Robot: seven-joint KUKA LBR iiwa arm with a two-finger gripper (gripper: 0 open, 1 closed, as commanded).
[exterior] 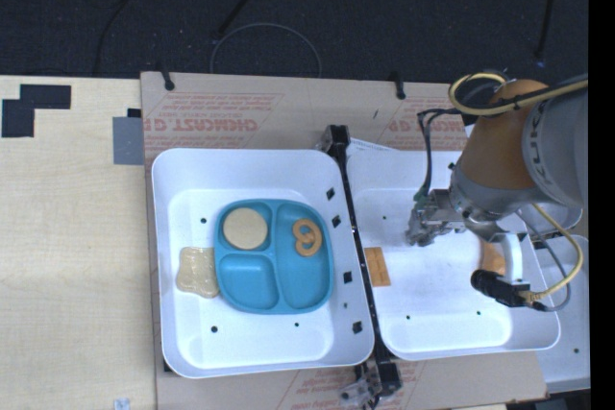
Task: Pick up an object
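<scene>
The gripper hangs low over the right bin, whether parted or closed cannot be told, while the likeliest targets sit apart in the left bin: a blue tray holding a pretzel.

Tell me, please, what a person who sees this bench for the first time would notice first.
The eye goes first to the blue divided plate in the left bin, with a round tan cookie and a pretzel in its upper compartments. A pale yellowish piece lies just beside the plate's left edge. Next comes the grey and orange arm over the right bin, its gripper low above the bin floor.
</scene>
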